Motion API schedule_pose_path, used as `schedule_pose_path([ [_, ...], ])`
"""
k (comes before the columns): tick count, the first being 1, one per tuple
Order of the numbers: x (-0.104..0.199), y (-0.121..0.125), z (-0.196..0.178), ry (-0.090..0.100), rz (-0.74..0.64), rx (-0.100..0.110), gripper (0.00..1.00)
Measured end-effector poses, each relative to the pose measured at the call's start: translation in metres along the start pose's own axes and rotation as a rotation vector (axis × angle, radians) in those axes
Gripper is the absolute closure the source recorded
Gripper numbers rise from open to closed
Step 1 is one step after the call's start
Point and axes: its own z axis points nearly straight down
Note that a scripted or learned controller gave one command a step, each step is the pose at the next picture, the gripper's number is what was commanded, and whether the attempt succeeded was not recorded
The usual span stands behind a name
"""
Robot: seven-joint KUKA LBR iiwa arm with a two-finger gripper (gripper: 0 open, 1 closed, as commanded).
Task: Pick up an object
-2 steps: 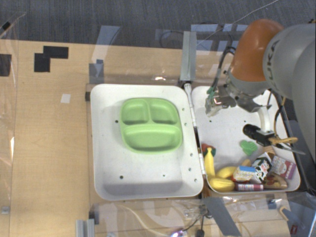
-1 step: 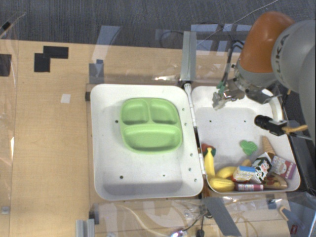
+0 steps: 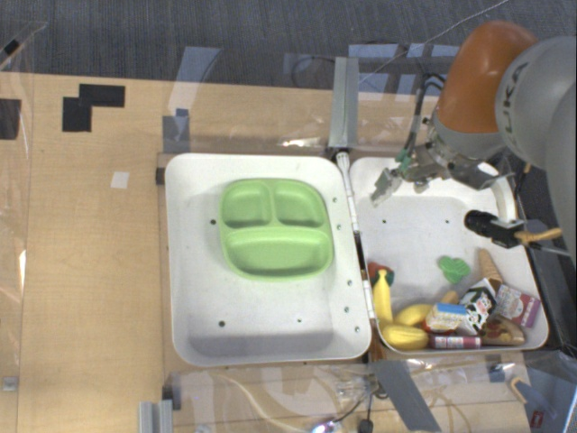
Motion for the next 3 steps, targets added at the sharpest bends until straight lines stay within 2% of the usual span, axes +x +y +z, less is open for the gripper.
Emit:
schedule_pose_path([
  [1, -0.024, -0.045, 0.083, 0.002, 0.003, 0.003, 0.0],
  [2, 0.015, -0.023, -0.001, 0.001, -0.014, -0.001, 0.0],
  [3, -0.024, 0.034, 0.0, 0.0, -0.012, -0.001, 0.0],
])
